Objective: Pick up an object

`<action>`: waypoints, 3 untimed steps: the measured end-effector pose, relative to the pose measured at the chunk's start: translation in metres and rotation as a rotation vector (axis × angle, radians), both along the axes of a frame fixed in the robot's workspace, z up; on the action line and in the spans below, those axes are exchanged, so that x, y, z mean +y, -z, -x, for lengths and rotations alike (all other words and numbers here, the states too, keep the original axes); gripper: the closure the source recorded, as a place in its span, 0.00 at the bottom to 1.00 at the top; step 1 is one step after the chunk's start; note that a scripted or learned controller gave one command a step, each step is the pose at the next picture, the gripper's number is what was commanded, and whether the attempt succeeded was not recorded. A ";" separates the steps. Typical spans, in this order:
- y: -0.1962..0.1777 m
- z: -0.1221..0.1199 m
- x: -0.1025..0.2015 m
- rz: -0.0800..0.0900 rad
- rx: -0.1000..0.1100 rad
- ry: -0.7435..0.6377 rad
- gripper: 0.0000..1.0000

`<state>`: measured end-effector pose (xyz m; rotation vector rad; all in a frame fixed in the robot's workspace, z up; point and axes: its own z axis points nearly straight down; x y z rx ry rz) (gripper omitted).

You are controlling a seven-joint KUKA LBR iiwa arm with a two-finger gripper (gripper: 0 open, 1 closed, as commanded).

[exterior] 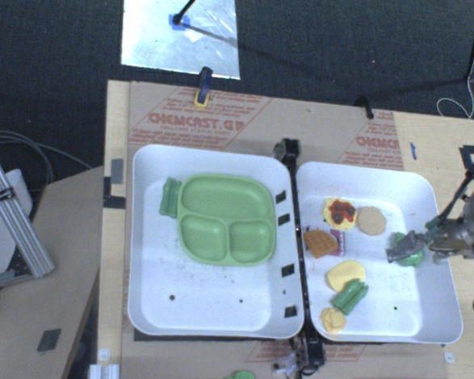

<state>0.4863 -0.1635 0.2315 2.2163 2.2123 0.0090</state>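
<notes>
1. The right bin (434,316) holds toy foods.
2. The claw (404,251) sits at 3 o'clock in that bin.
3. A small green toy (413,257) is pinched in the clenched claw, its tip poking out at 5 o'clock.

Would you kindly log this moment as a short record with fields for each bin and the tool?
left bin: green divided tray, with a small green piece at its left edge
right bin: toy foods clustered at left, including a round tan piece and a green vegetable
tool: low over the right bin's right side, at a small green item
grasp: cannot tell
</notes>
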 end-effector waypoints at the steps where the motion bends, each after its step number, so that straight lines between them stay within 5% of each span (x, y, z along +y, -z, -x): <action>1: 0.093 -0.061 0.002 -0.003 0.011 -0.008 0.00; 2: -0.096 -0.039 0.082 -0.004 -0.008 -0.015 0.00; 3: 0.026 0.002 0.063 -0.005 0.020 0.000 0.00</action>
